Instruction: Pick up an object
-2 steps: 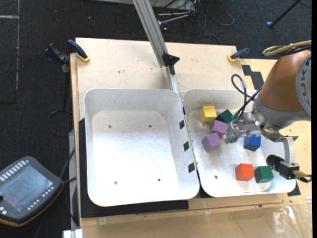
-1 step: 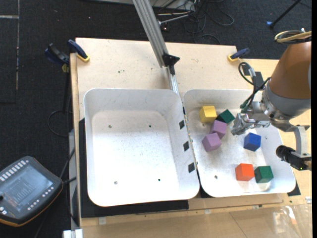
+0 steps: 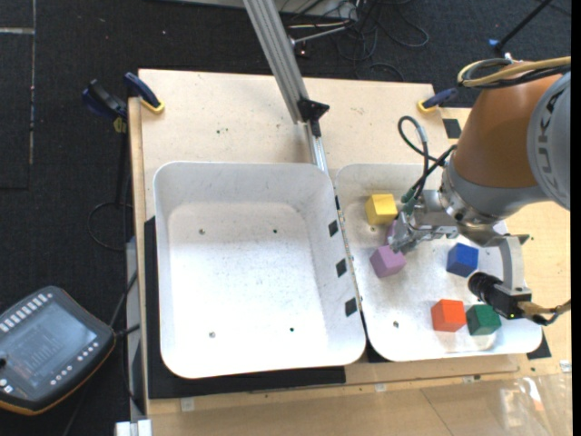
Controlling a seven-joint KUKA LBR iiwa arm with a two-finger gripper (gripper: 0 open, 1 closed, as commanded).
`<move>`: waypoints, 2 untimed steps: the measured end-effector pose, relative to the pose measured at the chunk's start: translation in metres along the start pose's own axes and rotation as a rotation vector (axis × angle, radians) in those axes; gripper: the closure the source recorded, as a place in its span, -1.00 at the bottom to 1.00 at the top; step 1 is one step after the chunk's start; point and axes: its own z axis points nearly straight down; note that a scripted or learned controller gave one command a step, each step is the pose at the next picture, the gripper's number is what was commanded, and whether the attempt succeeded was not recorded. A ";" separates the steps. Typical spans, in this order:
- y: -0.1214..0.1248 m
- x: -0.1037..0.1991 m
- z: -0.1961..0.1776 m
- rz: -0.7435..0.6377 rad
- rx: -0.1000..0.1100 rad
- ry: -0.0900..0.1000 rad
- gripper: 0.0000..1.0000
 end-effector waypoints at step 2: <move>0.005 0.123 0.006 -0.007 0.000 0.002 1.00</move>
